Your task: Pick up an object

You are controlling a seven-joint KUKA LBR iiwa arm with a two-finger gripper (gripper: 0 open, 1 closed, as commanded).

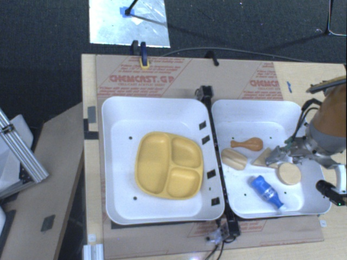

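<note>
Nearest the frame's bottom, in the right bin (238,118), lies the blue bottle (267,191). Above it my gripper (280,155) sits low between the pale round disc (288,174) and the tan block (233,158); its grip I cannot tell. Farther up, a wooden pin (247,143). The left bin (122,118) holds a yellow divided plate (169,165).

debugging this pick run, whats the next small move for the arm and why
Probably a short drop straight down. The gripper sits low in the right bin, beside the round tan disc and a flat tan piece, with nothing visibly between its fingers. The blue bottle, the wooden drumstick shape and the tan block lie farther off, so the near pieces look like the easiest target.
</note>
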